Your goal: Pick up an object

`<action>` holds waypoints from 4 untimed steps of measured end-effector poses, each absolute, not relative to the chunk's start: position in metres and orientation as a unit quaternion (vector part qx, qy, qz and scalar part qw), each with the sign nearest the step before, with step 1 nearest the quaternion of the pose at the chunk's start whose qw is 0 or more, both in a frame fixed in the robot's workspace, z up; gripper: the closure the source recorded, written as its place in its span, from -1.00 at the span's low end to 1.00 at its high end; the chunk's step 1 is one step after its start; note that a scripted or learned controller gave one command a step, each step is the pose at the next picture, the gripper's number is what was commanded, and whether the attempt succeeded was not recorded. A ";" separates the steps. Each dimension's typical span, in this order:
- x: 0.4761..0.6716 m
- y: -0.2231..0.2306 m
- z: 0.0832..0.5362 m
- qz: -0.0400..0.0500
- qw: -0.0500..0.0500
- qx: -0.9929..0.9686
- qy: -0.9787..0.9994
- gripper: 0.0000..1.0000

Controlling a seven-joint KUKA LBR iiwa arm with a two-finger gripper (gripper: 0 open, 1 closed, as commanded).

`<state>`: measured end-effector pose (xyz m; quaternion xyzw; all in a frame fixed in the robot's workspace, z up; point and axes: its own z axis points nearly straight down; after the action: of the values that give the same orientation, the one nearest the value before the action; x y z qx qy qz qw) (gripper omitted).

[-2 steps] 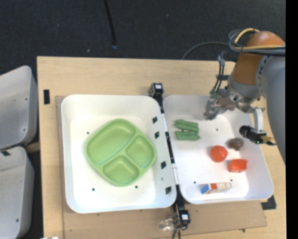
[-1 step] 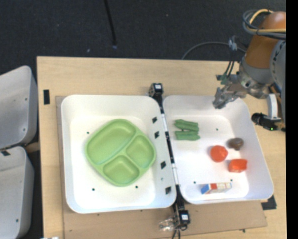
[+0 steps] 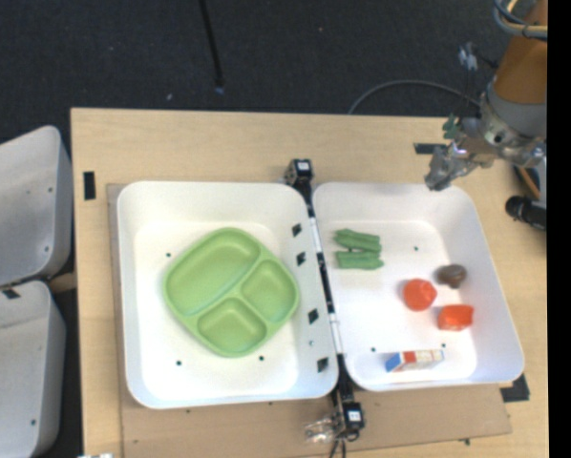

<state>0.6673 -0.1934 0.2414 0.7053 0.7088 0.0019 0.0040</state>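
So the arm [image 3: 519, 74] comes in from the upper right and its jaws [image 3: 445, 175] hang over the far right corner of the right bin [image 3: 491, 246], up by the rim. Can't tell how far open they are, too small and blurry, and nothing looks caught in them. Right bin has the pickable stuff: green beans [image 3: 358, 250] near the divider, an orange ball [image 3: 419, 294], a brownish lump [image 3: 450, 276] just beside it, an orange block [image 3: 455, 317], and a little red, white and blue box [image 3: 412, 360] at the near edge. Left bin [image 3: 137, 256] holds a green divided plate [image 3: 230, 291], all on the wooden bench [image 3: 209, 146]
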 end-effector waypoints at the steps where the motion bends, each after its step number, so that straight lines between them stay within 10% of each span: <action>1: 0.668 -0.194 0.247 0.001 0.002 0.705 0.709 1.00; 4: 0.671 -0.048 0.238 0.000 0.000 0.705 0.709 1.00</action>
<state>0.6713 -0.0479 0.2376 0.7054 0.7088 0.0000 0.0003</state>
